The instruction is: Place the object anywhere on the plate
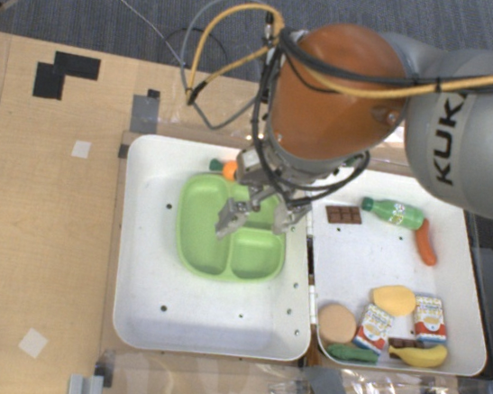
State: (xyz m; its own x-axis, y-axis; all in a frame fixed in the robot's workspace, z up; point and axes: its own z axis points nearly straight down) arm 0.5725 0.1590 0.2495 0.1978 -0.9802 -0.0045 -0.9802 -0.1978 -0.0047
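A green divided plate [219, 261] lies in the left bin [149, 305]. My gripper [254, 221] hangs over the plate's far compartment, open, with bare green plate showing between its fingers [229, 220]. A small orange object [228, 169] with a green end lies just past the plate's far rim. The wrist hides part of it, and I cannot tell whether it touches the rim.
The right bin [469, 359] holds a green bottle [393, 212], a brown bar [344, 216], a red-orange stick [427, 244], a yellow piece [394, 300], two small cartons [376, 324], a banana [417, 355], a tan bun [336, 323] and a green piece [352, 352]. The orange wrist band [334, 95] and its cables loom over the bins' far side.
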